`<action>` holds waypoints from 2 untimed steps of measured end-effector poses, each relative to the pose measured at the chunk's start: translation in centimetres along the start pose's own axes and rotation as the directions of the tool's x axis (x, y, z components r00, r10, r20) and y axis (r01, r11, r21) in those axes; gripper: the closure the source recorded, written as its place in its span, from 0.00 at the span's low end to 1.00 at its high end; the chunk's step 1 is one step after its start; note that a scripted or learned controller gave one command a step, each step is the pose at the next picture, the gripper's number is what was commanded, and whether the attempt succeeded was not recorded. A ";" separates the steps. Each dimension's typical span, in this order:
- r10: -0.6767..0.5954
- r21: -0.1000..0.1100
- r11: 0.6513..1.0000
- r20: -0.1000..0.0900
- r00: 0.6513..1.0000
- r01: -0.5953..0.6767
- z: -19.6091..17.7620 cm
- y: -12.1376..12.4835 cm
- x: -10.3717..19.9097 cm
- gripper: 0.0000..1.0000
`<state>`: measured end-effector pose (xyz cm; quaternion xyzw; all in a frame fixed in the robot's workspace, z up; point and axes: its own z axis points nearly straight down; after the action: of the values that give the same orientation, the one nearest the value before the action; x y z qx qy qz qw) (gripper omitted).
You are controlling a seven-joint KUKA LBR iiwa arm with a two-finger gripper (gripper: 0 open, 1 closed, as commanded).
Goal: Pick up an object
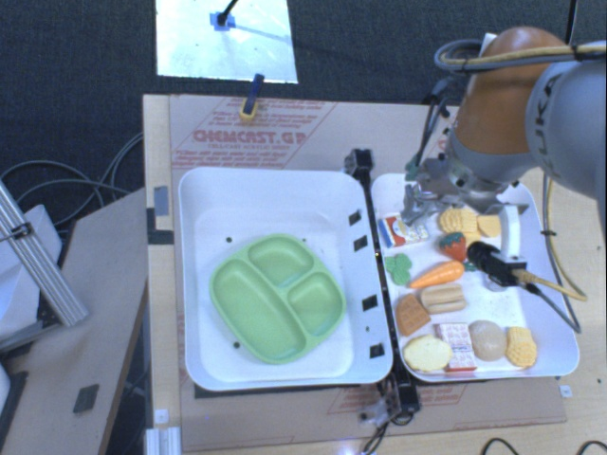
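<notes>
Overhead, the gripper (414, 207) is hanging in the right bin (560, 349), its opening impossible to judge; the left bin (275, 183) is sitting on a printed board (251, 136).

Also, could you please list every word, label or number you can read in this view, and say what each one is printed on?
"CHEMCAST GP": red print on the brown sheet behind the left bin.
Smaller red lines above and below it: too blurred to read.
Print on the small red and white packet below the hand: too small.
Print on the packet near the front: too small.
</notes>
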<state>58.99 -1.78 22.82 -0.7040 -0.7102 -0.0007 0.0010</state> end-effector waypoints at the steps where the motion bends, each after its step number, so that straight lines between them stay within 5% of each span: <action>1: 0.000 0.001 1.000 0.000 1.000 0.000 -0.9 -3.5 3.7 1.00; 2: 0.000 0.001 1.000 0.000 1.000 0.000 -1.0 -7.4 7.8 1.00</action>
<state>51.47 5.95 23.84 -0.7041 -0.7101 -0.0002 0.0015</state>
